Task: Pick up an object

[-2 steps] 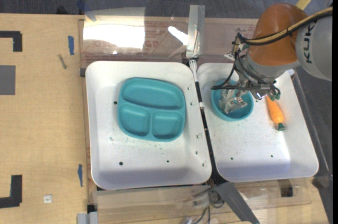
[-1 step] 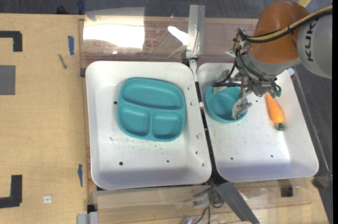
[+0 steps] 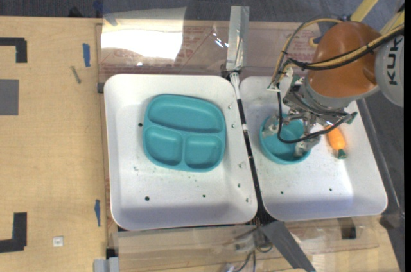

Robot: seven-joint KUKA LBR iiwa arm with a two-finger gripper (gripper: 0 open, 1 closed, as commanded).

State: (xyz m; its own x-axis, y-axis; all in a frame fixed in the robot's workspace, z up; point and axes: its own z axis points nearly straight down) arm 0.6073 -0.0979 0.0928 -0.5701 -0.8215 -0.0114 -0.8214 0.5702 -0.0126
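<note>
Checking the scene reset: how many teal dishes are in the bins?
2. A teal divided plate lies in the left bin. A teal bowl sits in the right bin, partly under the tool, next to a toy carrot. More could be hidden beneath the arm.

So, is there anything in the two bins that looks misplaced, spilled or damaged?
Nothing is clearly damaged or spilled. The teal divided tray lies flat in the left bin. In the right bin, the gripper is over a teal bowl, beside an orange carrot-like toy. Small dark specks dot both bin floors.
</note>
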